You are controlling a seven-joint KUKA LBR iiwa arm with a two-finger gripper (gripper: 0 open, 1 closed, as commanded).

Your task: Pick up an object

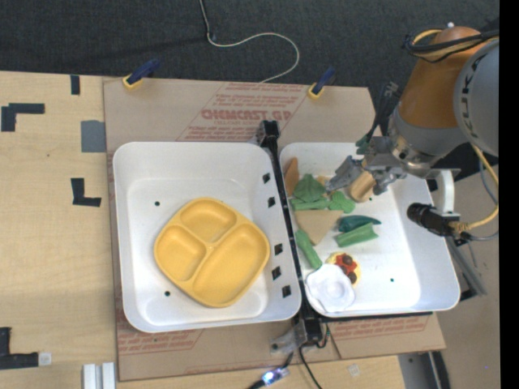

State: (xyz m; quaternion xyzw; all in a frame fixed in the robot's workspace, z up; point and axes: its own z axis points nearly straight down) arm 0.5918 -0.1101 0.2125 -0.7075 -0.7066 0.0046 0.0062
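Camera view: the gripper (354, 177) hangs over the upper part of the right bin (422, 286), fingers spread with a tan block (362, 186) just beside them; whether they clamp it I cannot tell. Green pieces (311, 193) lie left of it, another green piece (357, 230) below. A yellow tray (212, 251) sits in the left bin (134, 185).

The yellow divided plate (212, 252) fills the middle of the left bin (130, 217), leaving open floor along its walls, while the right bin (422, 282) is crowded with green pieces (312, 193) toward its left and open floor toward its right.
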